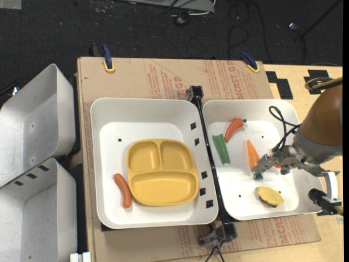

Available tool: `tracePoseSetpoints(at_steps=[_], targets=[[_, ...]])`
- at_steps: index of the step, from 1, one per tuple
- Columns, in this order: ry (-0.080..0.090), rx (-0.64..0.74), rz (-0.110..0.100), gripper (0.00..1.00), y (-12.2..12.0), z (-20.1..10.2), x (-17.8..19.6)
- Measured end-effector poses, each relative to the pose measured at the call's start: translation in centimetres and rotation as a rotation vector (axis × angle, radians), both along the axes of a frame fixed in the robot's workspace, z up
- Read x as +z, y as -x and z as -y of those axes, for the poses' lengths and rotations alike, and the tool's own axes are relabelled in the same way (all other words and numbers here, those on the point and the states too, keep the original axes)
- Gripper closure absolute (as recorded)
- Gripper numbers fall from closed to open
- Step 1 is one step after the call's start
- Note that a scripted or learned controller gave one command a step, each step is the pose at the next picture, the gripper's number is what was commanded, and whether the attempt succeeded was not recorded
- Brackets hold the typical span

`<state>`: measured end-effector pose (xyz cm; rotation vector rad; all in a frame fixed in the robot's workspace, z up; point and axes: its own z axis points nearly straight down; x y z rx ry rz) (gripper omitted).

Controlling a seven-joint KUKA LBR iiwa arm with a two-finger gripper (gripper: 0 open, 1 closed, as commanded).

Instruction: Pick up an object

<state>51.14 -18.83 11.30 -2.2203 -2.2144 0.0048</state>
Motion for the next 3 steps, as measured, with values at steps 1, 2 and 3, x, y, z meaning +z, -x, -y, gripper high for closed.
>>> tracePoseSetpoints(at_steps=[1, 2, 3], targets=[[0.002, 0.000, 0.007, 1.00, -0.2, 0.0, 1.4], [0.005, 0.000, 0.011, 1.00, 0.0, 0.4, 5.7], [0.005, 0.005, 0.013, 1.00, -0.1, 0.5, 11.0]])
